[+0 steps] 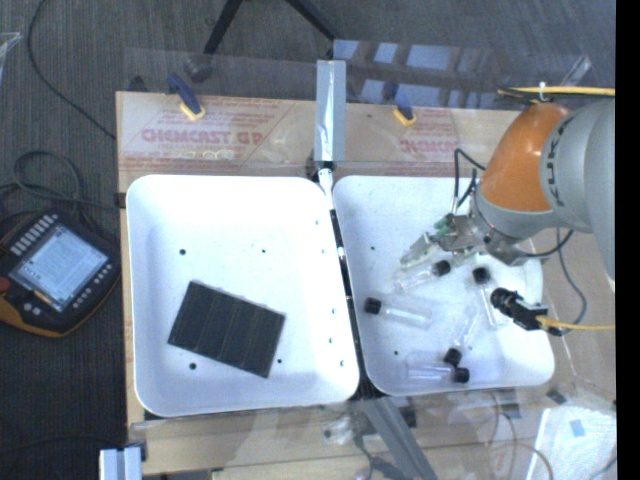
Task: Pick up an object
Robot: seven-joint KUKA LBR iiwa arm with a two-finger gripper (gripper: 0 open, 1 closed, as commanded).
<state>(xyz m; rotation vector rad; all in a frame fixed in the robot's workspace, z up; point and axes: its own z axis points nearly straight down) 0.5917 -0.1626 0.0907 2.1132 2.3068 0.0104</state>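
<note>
Several clear vials with black caps lie scattered in the right bin [380,218]. One vial [395,312] lies near the bin's left wall, another vial [432,373] at the front edge, and a third vial [462,336] stands slanted between them. My gripper [438,242] hangs low over the bin's middle, reaching in from the right under the orange band. A vial [420,271] lies right below its tip. A flat black ribbed pad [226,328] lies in the left bin [220,208].
A metal divider post [330,108] stands behind the seam between the bins. A hand-held control pendant [55,273] sits on the floor to the left. Blue clamps [182,90] hold the backboard.
</note>
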